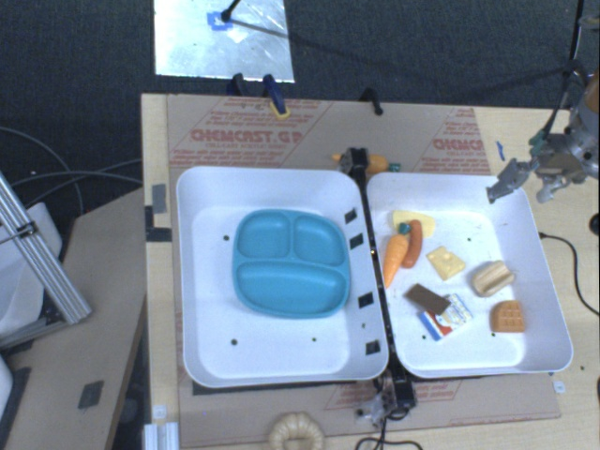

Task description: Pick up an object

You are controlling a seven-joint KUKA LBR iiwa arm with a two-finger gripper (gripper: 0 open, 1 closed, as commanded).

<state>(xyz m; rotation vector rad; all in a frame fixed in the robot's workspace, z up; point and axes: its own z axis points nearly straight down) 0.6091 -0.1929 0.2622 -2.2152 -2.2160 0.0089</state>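
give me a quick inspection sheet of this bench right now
surface: bench bearing left bin and right bin side by side
job's things: in the right bin, carrot, sausage, cheese wedge, bread roll, waffle, chocolate bar, wrapped sweet
clutter: blue divided plate in the left bin
grippers: pincer over the right bin's far right corner, holding nothing
cables: black cables on the floor, left
surroundings: shiny sheet on dark carpet
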